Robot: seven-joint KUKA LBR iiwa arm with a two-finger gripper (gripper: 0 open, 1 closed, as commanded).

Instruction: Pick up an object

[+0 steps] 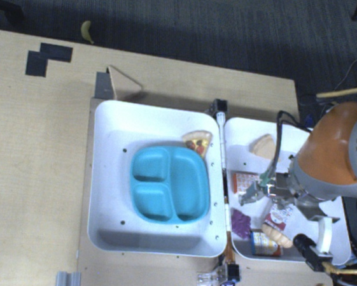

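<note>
Lying scattered across the right bin (345, 251): a pale tan piece of toy food (263, 144) near the far wall, a red-and-white packet (244, 181) toward the left wall, a purple toy cluster, grape-like (241, 224), closer to the near left corner, a small can with a blue label (264, 243) just beside the purple cluster, and a tan finger-shaped toy (275, 234) resting against the can's top. Lying partly under the arm, another red-and-white wrapper (280, 214).

Hovering over the middle of that bin, the claw (260, 188), pointing toward the left wall with metal parts just beside the first packet. Nothing seen pinched in it; whether spread or pressed together, cannot tell from this angle. Reaching in from the right, the grey arm with its orange band (332, 147) covering much of the bin's right half.

Sitting in the left bin (112, 131): a light blue divided plate (170, 183) with three compartments, filling the centre. Resting near the far right corner of that bin, a toy pizza slice (197, 140), just beyond the plate's rim.

Carrying both bins side by side, the tan counter (28, 173), with black tape patches (47, 58) near its far left edge.
</note>
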